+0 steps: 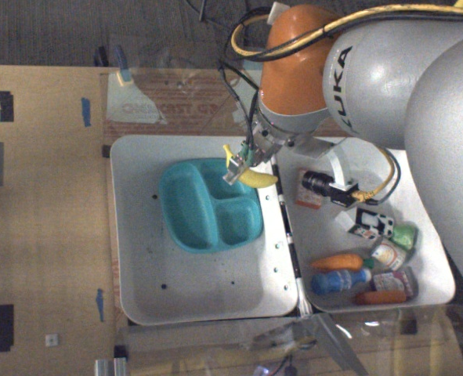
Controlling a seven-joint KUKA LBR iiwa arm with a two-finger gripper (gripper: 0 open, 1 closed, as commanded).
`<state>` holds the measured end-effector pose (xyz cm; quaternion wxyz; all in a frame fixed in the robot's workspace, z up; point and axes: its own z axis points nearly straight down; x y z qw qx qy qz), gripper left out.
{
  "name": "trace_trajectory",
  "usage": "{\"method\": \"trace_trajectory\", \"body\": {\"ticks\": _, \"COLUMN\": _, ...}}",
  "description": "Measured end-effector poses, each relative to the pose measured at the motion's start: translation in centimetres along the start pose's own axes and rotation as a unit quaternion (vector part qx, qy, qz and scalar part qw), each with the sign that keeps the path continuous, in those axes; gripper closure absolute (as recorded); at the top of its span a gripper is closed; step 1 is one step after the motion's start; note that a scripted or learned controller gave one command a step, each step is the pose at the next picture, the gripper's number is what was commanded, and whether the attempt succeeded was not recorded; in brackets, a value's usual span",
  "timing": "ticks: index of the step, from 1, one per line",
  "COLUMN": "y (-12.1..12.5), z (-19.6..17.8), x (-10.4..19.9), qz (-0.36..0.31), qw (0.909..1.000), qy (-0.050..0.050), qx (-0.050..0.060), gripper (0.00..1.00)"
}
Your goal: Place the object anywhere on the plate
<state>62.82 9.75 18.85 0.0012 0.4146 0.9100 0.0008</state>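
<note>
A teal plate (207,210) with three compartments lies in the left bin (137,241), toward its upper right. My gripper (237,165) hangs over the plate's upper right corner, under the orange wrist band. It is shut on a yellow banana (257,179), which sticks out to the right of the fingers over the plate's right rim and the divide between the bins. The banana's stem end shows just above the fingers. I cannot tell whether the banana touches the plate.
The right bin (435,288) holds several items: a red and white packet (312,197), a carrot (337,262), a blue bottle (339,281), a green item (404,236) and a black and white card (370,224). The arm's bulk covers the upper right.
</note>
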Motion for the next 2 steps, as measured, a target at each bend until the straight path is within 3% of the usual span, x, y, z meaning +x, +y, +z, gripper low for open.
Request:
{"method": "trace_trajectory", "body": {"ticks": 1, "y": 0.0, "z": 0.0, "x": -0.1, "qz": 0.0, "qw": 1.0, "qy": 0.0, "qx": 0.0, "gripper": 0.0}}
{"method": "trace_trajectory", "body": {"ticks": 2, "y": 2.1, "z": -3.3, "x": -3.1, "qz": -0.009, "qw": 1.0, "qy": 0.0, "qx": 0.0, "gripper": 0.0}}
